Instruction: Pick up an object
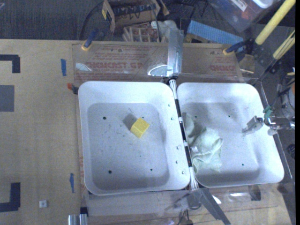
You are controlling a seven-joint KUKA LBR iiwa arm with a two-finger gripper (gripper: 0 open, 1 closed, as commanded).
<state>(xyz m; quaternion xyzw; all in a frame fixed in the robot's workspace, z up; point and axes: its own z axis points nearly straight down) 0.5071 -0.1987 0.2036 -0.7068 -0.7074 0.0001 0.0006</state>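
Observation:
A small yellow block (139, 127) lies in the left bin (93, 125), a little above its middle, casting a dark shadow to its upper left. A crumpled pale green cloth (204, 143) lies against the left side of the right bin (234, 95). My gripper (252, 124) hangs over the right edge of the right bin, well to the right of the cloth and apart from it. It is small and partly blurred, with nothing visible in it.
A metal divider (177, 121) runs between the two bins. Cardboard panels (122, 65) stand behind them, with clutter beyond. The wooden bench (37, 139) extends to the left, with blue tape marks on it.

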